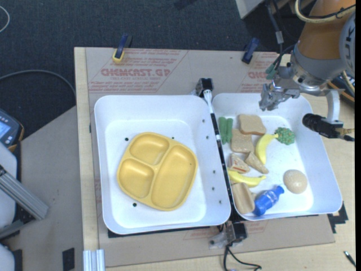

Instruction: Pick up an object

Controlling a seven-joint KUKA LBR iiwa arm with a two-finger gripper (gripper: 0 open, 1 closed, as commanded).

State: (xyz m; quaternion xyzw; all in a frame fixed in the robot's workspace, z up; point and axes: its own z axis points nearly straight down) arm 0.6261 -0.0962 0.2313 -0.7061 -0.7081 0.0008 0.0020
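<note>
My gripper hangs over the far edge of the right bin, above bare white floor, with nothing seen between its fingers. Below it lie a slice of bread, a second slice, a yellow banana, a green broccoli piece and a green pod. Nearer the front are a sandwich wedge, another banana, a beige round roll, a blue bottle and a bread piece.
The left bin holds a yellow divided plate. Black clamps sit where the bins meet. Blue clips hold the cardboard base at the back.
</note>
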